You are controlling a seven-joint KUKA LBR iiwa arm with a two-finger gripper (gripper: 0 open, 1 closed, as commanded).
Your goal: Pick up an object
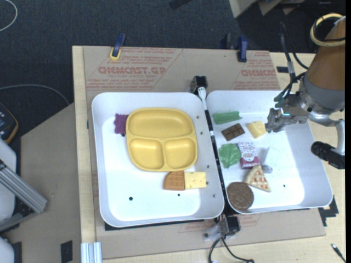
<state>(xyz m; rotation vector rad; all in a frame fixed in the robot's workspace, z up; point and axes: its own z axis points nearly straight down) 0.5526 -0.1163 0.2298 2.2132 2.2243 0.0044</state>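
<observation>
Two shallow white bins sat side by side on the bench [88, 70], the left bin [104, 147] and the right bin [307, 185], touching along a central seam. The left bin held a yellow divided tray [162, 137], which lay over most of a purple item [120, 123] at its left edge; a brown waffle piece [175, 181] and a yellow block [196, 179] lay touching each other just below the tray.

Candidates for picking were crowded into the left half of the right bin: a green strip [226, 116], a chocolate bar piece [233, 130], a pale yellow cheese piece [256, 129], a green leafy item [229, 154], a small printed packet [248, 154], a pizza slice [258, 178] and a round brown cookie [240, 195]. That clustering left the right half of the bin bare, which gave the arm room to enter from that side.

The gripper [274, 120] stood low in the right bin, just beside the cheese piece on its right. Nothing was seen between its fingers. Whether it was open or closed could not be told at this angle, since the wrist housing masked the tips.

Judged from its position, the cheese piece was the probable target. Its neighbours lay near, so a descent slightly off line could nudge the chocolate bar piece instead of seating on the cheese.
</observation>
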